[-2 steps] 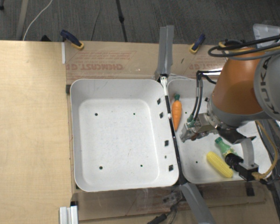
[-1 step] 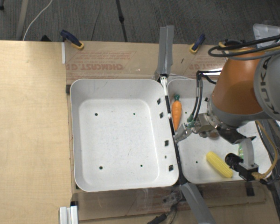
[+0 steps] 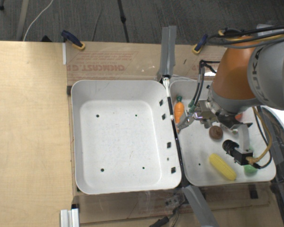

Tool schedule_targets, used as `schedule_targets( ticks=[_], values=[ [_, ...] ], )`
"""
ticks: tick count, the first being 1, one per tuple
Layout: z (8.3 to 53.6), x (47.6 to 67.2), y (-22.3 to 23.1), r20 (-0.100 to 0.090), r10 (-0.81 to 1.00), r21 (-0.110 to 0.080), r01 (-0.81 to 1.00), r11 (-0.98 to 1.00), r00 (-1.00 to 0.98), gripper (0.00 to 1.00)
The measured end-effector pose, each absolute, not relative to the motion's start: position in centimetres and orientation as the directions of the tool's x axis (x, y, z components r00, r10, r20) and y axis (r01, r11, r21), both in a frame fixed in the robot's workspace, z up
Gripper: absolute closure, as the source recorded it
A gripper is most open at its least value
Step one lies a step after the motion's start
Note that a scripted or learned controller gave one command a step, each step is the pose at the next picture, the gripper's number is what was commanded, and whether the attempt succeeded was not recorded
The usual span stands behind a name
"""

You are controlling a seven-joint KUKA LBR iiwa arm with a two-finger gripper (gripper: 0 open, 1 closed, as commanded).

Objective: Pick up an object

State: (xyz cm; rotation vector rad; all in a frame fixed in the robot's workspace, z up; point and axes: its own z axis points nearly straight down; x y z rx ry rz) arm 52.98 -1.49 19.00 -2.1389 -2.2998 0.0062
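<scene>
Tool low in the right bin, just beside the carrot at the bin's left wall, its grip too blurred to call, so seemingly nothing lifted and the pick remains ahead.

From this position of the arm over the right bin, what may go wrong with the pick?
1. The orange toy carrot lies against the right white bin's left wall, so a finger may hit the wall.
2. The small brown round object sits partly under the wrist, so the camera may miss a failed grasp.
</scene>
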Motion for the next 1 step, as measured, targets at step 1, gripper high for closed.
schedule_targets(
  ticks=[1],
  values=[
    [19.05,57.57,-6.01,-0.002,0.997,-0.003,0.997,0.072,-0.072,0.00]
  ],
)
